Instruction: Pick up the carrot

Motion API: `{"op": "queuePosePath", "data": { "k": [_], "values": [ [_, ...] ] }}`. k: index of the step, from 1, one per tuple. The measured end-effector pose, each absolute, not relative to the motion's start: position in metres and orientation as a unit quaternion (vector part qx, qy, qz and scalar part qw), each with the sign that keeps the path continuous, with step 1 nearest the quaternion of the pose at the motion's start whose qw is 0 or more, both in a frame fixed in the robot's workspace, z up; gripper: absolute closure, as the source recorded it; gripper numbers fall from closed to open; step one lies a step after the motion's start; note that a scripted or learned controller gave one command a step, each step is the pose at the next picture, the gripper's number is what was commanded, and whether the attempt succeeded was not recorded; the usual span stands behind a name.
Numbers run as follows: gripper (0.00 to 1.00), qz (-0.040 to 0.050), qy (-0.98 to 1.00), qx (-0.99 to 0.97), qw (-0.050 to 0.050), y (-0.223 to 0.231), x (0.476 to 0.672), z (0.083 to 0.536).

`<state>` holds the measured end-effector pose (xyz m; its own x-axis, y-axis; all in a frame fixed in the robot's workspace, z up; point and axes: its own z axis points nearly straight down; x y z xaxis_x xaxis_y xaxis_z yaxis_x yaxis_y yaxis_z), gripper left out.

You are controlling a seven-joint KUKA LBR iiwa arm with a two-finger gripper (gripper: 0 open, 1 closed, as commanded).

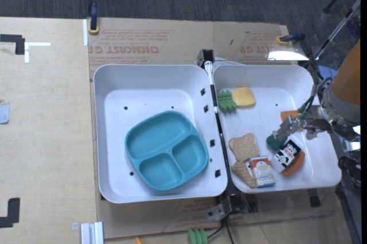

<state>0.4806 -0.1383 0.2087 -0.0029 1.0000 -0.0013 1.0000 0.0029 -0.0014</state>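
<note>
Gripper [285, 135] is hovering at right of frame over the carrot [289, 116]; finger state cannot be told. It should be centring squarely across the carrot before closing.

Right bin [261, 79]: open floor at centre and along the back wall; front crowded w/ bread slices [245, 147], small carton [262, 171], black-white item [286, 154]. Left bin [114, 88]: blue tray [166, 149] fills the middle, bare floor at back.

Table [40, 151] is bearing a cardboard sheet [149, 45]; two white bins, left [109, 139] and right [269, 79], are sitting side by side upon it.
</note>
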Motion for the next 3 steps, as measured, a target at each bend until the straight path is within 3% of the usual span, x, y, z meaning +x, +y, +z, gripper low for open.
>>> {"op": "queuePosePath", "data": {
  "k": [1,2,3],
  "values": [
    [0.00,0.0008,-0.666,-0.746,0.000,-0.184,0.531,0.128],
    [0.00,-0.0025,-0.622,-0.783,-0.005,-0.193,0.598,0.104],
    [0.00,-0.0076,-0.594,-0.804,0.000,-0.205,0.596,0.097]
  ]
}}
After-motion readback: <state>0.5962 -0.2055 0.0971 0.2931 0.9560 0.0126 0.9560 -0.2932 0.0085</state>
